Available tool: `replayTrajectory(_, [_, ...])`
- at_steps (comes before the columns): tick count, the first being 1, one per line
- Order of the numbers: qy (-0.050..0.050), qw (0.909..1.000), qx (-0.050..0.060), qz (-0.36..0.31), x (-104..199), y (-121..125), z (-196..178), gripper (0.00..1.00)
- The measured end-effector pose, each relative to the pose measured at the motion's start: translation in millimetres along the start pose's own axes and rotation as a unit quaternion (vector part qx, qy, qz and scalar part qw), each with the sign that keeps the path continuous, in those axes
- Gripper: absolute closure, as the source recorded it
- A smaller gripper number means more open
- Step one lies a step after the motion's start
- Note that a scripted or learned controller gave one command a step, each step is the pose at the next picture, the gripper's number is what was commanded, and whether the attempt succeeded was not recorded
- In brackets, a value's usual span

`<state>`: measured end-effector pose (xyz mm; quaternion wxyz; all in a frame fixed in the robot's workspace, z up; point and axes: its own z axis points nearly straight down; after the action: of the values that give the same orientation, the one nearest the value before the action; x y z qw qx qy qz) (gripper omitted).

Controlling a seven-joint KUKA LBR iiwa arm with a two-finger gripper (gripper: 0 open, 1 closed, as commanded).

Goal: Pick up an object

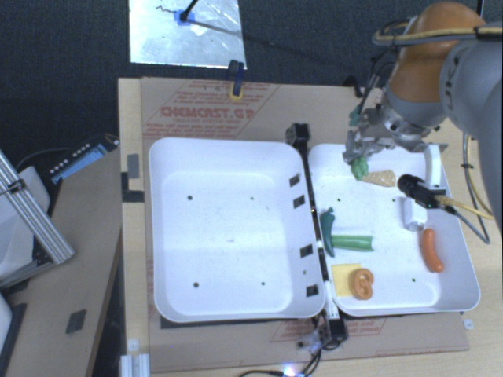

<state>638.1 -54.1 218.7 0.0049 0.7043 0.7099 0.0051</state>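
Green plastic piece [360, 167] is hanging pinched in my claw [357, 157], which I'm reading as a grasp lifting it over the right bin [456, 289], since the beige lump [380, 179] is lying just beside it.

Brown cardboard sheet [212, 108] with red printing, lying flat on the bench [78, 234] under both bins. Silvery foil square [187, 20] behind it on dark carpet [63, 53], a blue piece [186, 17] on top. Yellow and blue clip [235, 81] at the cardboard's far edge. Aluminium rail [31, 218] at far left.
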Motion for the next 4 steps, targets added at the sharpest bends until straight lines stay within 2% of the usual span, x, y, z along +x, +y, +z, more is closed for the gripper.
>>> replayTrajectory(1, [-0.002, 1.0000, -0.002, 0.001, -24, 35, -125, 1.00])
replayTrajectory(2, [-0.001, 1.0000, -0.001, 0.001, -12, -4, -245, 1.00])
replayTrajectory(3, [0.000, 1.0000, 0.002, 0.000, 29, -38, -319, 1.00])
replayTrajectory(4, [0.001, 1.0000, 0.006, 0.000, 68, -90, -318, 1.00])
